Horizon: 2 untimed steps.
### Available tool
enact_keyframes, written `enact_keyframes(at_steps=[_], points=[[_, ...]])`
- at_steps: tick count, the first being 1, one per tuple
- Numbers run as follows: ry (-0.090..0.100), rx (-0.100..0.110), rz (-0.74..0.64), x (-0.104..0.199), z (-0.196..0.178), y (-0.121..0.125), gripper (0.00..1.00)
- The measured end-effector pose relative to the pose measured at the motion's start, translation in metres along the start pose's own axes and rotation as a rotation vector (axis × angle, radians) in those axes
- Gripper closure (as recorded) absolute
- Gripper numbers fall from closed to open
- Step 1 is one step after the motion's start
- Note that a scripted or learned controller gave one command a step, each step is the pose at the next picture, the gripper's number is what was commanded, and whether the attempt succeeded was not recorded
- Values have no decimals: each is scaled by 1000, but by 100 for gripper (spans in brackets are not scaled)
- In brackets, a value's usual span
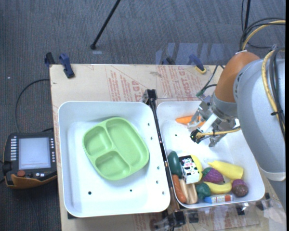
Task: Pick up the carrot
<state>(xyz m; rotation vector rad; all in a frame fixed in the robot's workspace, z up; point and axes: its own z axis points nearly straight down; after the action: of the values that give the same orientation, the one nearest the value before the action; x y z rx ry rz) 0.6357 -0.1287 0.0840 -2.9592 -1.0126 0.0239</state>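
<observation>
Where the right bin (253, 150) comes nearest the camera, toy foods pile up: a cow-print block (189, 168), yellow banana (227, 169), purple grapes (214, 176). Left bin (67, 143) carries a green divided plate (115, 147). Farther back, the gripper (202, 131) hangs over the right bin; whether it is apart or together, cannot tell. Carrot (184, 120) lies just beyond it, near the bin's far wall, not gripped.

Dark grey carpet (135, 28) fills the upper and left of the frame, with black tripod legs (111, 13) crossing it at top centre, a pendant (31, 159) lying at lower left, and a brown bench (115, 81) at centre.
</observation>
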Motion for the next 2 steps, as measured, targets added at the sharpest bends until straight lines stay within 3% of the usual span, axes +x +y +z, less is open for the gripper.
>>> enact_keyframes(at_steps=[1, 2], points=[[4, -2, 247, 6, -1, -15, 0], [-3, 6, 238, 6, -9, -17, 100]])
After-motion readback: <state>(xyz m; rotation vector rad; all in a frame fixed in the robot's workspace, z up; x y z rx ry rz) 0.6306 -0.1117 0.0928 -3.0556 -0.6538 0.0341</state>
